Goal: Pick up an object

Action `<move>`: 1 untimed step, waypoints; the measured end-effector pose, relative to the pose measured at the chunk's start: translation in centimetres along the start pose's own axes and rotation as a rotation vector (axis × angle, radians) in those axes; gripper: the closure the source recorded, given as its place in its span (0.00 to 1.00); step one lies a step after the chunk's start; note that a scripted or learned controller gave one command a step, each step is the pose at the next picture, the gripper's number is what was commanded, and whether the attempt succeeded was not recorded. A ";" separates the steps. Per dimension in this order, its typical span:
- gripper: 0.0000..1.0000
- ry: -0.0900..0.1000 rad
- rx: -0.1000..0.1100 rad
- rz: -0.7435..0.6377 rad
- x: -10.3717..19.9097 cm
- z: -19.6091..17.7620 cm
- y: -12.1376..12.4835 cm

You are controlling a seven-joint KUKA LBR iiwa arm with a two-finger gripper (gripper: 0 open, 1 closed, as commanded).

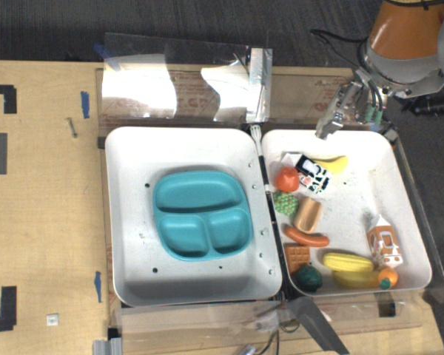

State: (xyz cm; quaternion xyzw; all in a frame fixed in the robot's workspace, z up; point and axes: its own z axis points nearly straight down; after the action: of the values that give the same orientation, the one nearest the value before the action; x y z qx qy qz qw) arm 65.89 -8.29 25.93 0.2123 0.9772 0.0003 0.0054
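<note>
Lying along the lower edge of the right bin point(411, 220), at lower right of the frame: dark green round item point(307, 277), waffle-like square point(297, 256), yellow banana point(348, 262), small orange piece point(387, 278), white-and-orange carton point(383, 244). Mid-frame: red sausage point(306, 237), tan cylinder point(308, 214), green cluster point(286, 203), red tomato point(287, 180), black-and-white box point(313, 174), yellow piece point(331, 161); left bin point(126, 198) holds teal divided tray point(202, 213). Upper right: gripper point(331, 126) hangs over the right bin's far rim, nothing between its fingers; how far apart they stand, cannot tell.
</note>
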 end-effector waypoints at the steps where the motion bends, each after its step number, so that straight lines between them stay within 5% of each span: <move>1: 1.00 0.009 0.000 0.006 5.5 1.3 4.8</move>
State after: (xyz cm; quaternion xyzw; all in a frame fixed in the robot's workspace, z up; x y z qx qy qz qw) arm 62.92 -1.61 24.63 0.2153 0.9765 0.0011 0.0009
